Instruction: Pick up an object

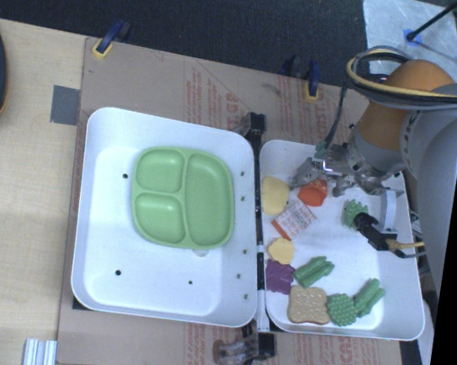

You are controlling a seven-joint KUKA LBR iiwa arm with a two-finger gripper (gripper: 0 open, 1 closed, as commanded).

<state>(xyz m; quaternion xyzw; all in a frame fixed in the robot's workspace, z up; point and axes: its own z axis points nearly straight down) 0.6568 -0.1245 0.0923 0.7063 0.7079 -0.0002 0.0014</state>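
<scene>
My gripper (320,181) hangs low over the far end of the right bin (398,330), fingers open. A small red-orange piece (313,194) lies just below and between the fingertips; whether they touch it I cannot tell. Close by are a pale yellow piece (274,196) to the left, a red-and-white packet (295,220) in front, and a small green piece (353,211) to the right.
Nearer the front of the right bin lie a small yellow piece (281,251), a purple piece (279,276), a green bean pod (313,271), a toast slice (307,305) and other green toy food (355,303). The left bin (91,276) holds a green divided plate (184,196).
</scene>
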